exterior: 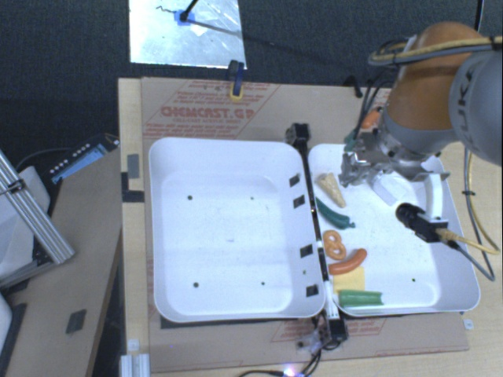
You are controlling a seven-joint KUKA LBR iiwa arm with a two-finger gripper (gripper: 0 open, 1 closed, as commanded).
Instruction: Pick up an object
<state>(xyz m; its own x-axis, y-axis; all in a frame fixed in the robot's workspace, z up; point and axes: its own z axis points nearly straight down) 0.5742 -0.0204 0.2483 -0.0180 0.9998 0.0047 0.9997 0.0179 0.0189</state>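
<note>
Gripper hovering over right shallow white plastic bin, just beside cream cone-shaped wedge; cannot tell whether open or closed. Best bet: centring over wedge, descending straight, avoiding thin green pod.

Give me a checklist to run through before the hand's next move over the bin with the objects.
1. Hand over the bin that holds the objects: ok, it hangs above the bin's far end.
2. Target close by: ok, the cream wedge lies right beside the hand, on the divider side.
3. Wedge clear of neighbours: cannot tell, the green strip starts right at its near end.
4. Hand carrying nothing: cannot tell, the wrist blocks the view.
5. Other targets separated: not ok, the orange sausage lies against the yellow square.
</note>
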